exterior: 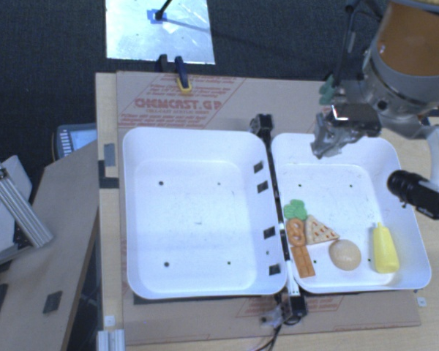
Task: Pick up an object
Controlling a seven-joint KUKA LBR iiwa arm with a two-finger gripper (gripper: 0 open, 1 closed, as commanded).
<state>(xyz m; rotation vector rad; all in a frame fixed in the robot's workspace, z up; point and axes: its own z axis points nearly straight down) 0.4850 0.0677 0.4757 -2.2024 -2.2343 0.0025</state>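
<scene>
The right bin (366, 178) holds several small objects along its near side: a green leafy piece (296, 209), an orange pretzel-shaped piece (295, 231) over an orange strip (303, 259), a tan triangular slice (321, 231), a beige round ball (344, 254) and a yellow bottle (384, 247). My gripper (328, 143) hangs over the far left part of the right bin, well above and behind these objects. Nothing shows between its fingers.
The left bin (139, 196) sits beside the right one, with black clips (263, 189) along the divider between them. A black cylindrical part (417, 192) juts in at the right bin's right edge. A shiny square plate (159, 20) lies beyond the bench.
</scene>
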